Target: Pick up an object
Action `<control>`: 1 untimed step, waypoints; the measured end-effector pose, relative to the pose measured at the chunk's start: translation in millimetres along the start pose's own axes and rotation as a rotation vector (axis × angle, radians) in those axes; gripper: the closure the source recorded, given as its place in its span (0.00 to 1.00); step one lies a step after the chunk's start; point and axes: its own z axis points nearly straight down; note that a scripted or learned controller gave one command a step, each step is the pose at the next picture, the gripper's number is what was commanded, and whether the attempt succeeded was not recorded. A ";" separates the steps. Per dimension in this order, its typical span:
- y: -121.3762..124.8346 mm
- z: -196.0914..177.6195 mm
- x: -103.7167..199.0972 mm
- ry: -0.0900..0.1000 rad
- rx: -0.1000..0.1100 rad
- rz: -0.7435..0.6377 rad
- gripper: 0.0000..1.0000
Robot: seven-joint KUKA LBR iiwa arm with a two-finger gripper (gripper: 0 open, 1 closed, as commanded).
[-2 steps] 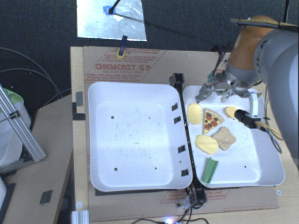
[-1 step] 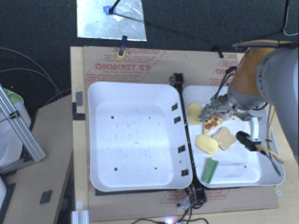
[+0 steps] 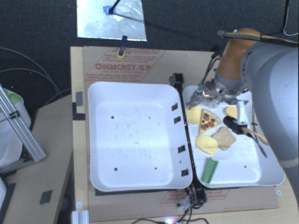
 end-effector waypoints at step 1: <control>-50.4 0.8 -14.3 0.000 0.008 0.009 0.00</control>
